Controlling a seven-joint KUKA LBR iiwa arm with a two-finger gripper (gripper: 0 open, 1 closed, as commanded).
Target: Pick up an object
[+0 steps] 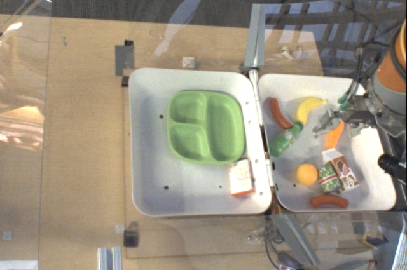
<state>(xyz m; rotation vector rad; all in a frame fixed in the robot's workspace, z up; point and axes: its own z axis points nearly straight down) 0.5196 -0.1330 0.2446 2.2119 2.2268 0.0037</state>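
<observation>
Arm reached in from the right, end effector (336, 119) low over the right bin (375, 199).
Wrist sat at the bin's right edge, orange band above it. Fingers pointed left toward an orange carrot-like piece (335, 134); cannot tell if they were released or clenched, or grasping it. Nearby in that bin: yellow banana (309, 108), 2 sausages (280, 112) (329, 201), green bottle (284, 140), orange ball (306, 174), small carton (338, 174). Left bin (149, 192) held a green divided plate (206, 127) and a small box (241, 178).

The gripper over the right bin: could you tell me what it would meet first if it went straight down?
Most likely the carrot, which lies right under the gripper; the banana sits just beside it. Depth is hard to judge from this slanted view.
</observation>
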